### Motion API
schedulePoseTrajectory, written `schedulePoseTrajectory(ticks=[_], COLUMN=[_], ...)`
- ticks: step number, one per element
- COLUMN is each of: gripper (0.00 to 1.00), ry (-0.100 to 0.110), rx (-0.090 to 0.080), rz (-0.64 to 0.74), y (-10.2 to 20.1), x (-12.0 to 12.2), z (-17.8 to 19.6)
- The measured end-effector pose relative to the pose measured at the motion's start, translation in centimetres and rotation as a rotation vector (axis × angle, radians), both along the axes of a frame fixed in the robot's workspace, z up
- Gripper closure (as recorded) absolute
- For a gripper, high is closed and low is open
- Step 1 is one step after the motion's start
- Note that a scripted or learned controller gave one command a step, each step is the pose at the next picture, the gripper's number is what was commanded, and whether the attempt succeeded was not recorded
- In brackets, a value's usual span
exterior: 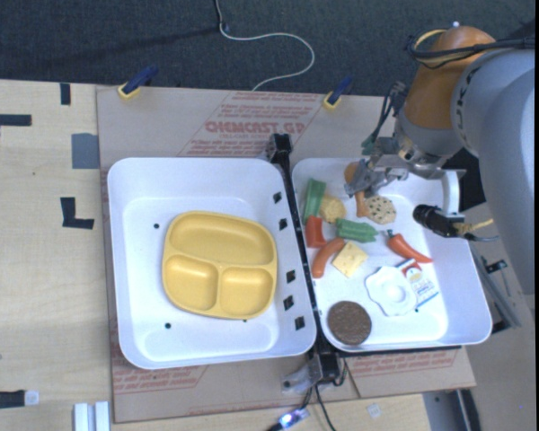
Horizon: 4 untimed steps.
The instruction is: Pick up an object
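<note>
Objects for picking lie all in the right bin (472,330): a cookie with dark chips (380,209) at the far side, just beside it a green piece (356,231), a yellow cheese wedge (349,259), a red chili (406,246), a fried egg (391,290), and a brown round patty (349,322) at the near edge. Far-left in this bin are approx. a green pod (314,197) and an orange sausage (326,257). The left bin (130,268) carries a yellow divided tray (220,265), w/ nothing in it. The gripper (370,180) hangs low over the far part of the right bin, just beside the cookie, maybe touching it. If the jaws are released or clenched I cannot tell; they are too small and dark here. Something orange shows near them, but what it is I cannot say. No object is seen lifted, so I judge the pick is not done yet: grasp and lift are left.
</note>
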<state>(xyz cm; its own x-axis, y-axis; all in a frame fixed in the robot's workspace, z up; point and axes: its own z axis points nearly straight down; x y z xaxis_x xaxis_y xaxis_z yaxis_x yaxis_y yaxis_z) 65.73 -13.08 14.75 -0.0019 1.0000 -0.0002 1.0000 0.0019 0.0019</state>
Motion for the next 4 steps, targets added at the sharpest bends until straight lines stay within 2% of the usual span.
schedulePoseTrajectory(ticks=[2, 4], gripper=[1.0, 1.0], ry=[-0.001, 0.006], rx=[0.0, 0.001], rz=[0.0, 0.002], y=[0.8, 8.6], x=[0.3, -5.1], z=[7.9, 8.6])
